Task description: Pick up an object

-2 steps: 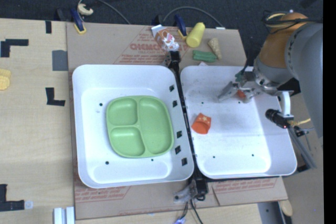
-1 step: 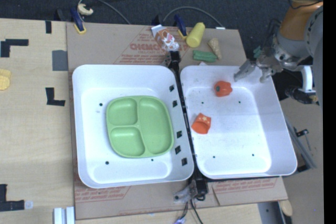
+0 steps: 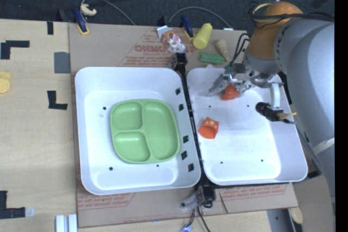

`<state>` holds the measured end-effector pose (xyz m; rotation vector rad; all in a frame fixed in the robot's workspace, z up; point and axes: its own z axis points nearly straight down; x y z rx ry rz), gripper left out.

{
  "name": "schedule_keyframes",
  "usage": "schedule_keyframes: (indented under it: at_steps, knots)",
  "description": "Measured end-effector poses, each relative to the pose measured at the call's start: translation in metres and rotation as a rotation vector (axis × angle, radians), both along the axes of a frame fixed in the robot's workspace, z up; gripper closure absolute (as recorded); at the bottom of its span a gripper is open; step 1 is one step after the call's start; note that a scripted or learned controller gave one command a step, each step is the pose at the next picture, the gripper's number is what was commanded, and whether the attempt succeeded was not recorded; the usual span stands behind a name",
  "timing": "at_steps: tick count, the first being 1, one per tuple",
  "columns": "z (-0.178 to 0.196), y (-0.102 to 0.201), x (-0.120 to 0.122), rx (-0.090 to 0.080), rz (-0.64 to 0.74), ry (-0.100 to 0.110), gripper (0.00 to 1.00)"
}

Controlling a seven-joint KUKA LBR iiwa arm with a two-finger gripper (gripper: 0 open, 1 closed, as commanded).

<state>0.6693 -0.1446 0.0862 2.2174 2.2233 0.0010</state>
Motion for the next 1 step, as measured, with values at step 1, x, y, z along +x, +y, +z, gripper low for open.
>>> schedule_keyframes:
  at_steps: [1]
  knots:
    - [0.01, -0.0003, 0.0003, -0.002, 0.001, -0.001, 1.0]
